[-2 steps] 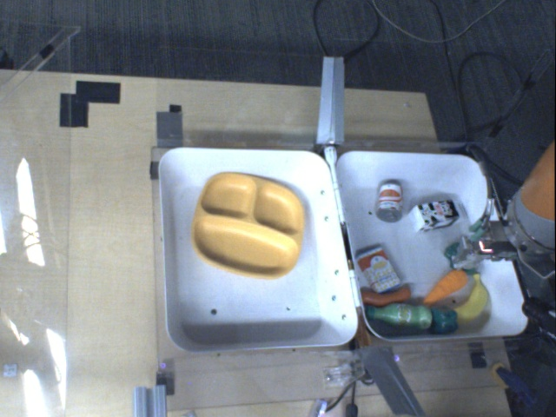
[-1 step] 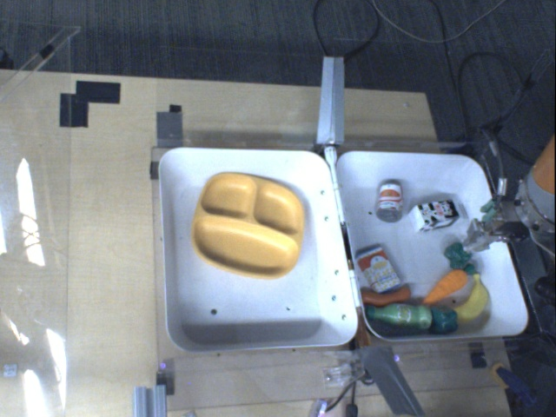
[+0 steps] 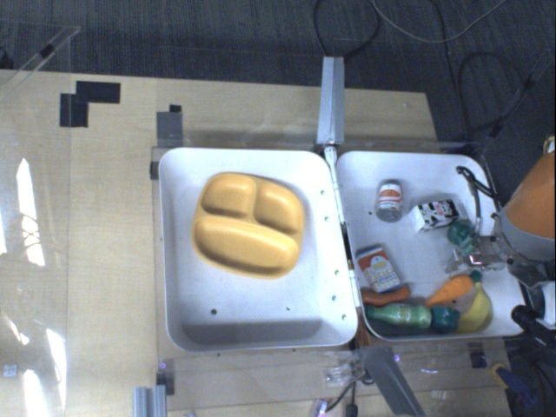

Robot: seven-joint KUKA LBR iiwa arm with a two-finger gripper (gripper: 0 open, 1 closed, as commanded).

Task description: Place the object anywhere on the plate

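Several toys crowd the near edge of the right bin (image 3: 408,168): a green bottle (image 3: 400,317), a banana (image 3: 474,311) and an orange carrot (image 3: 452,290), its long axis slanting up toward the right. Just above it sits the gripper (image 3: 473,254); whether it is clenched cannot be told. Farther left, the yellow plate (image 3: 248,224) lies in the left bin (image 3: 252,324), with bare floor all around it.

Plate (image 3: 248,224) in left bin (image 3: 178,259); toys (clustered) in right bin (image 3: 408,168).
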